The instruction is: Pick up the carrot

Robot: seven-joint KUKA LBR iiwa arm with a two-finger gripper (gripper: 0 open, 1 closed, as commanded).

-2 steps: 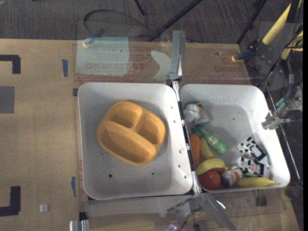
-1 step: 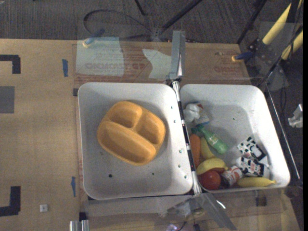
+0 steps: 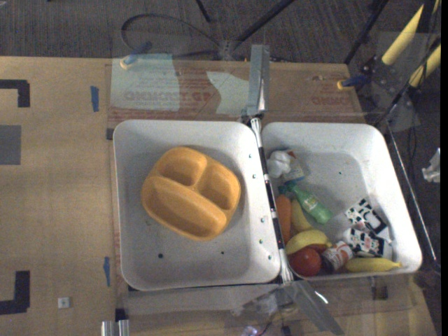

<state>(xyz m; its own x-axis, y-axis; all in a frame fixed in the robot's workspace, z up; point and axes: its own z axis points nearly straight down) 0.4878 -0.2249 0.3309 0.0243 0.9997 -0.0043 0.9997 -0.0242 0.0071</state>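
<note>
The carrot is an orange stick lying lengthwise along the left wall of the right bin. A yellow banana lies just to its right, and a green bottle sits at its upper end. Below the carrot rest another yellow fruit and a red tomato.
The left bin holds an orange divided plate. In the right bin there are also a white crumpled item, a black-and-white patterned carton, a small can and a banana near the front wall.
</note>
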